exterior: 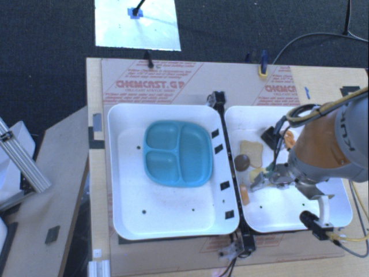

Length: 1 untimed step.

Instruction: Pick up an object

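My gripper (259,180) is low inside the right bin (288,215), near its left side, on the grey arm with the orange band (320,143) that comes in from the right. Just up and left of it lie a dark brown round object (241,163) and a tan flat piece (251,151). A small yellow-green item (257,169) sits right at the gripper's tip, partly hidden by it. A short orange piece (245,196) lies below and left, by the bin's left wall. Nothing is visibly held.
The left bin (132,212) holds a blue divided plate (176,153). A black divider with clips (226,154) runs between the bins. Cables trail along the right bin's front right corner (323,227). A metal rail (23,160) lies off the bench at left.
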Tool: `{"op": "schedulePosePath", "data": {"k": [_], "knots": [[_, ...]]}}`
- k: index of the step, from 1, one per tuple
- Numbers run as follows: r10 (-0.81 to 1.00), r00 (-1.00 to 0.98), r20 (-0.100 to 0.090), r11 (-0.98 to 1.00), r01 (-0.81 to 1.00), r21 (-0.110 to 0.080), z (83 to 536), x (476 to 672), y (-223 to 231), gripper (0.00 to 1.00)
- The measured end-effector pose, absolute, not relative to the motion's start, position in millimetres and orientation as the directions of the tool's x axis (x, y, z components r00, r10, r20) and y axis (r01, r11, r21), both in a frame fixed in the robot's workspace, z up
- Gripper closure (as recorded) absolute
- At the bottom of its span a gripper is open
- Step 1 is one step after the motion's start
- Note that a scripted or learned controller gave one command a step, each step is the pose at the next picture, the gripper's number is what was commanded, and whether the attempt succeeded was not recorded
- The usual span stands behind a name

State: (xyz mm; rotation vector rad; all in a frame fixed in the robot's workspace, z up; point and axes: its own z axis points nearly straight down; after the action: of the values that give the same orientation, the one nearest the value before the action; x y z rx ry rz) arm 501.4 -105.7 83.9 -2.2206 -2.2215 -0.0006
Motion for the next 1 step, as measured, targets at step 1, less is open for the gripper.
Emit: {"op": "schedulePosePath", "data": {"k": [1], "knots": [[1.000,-0.001,0.003,0.001,1.000,0.004,96.2,503.0,-104.9,1.00]]}}
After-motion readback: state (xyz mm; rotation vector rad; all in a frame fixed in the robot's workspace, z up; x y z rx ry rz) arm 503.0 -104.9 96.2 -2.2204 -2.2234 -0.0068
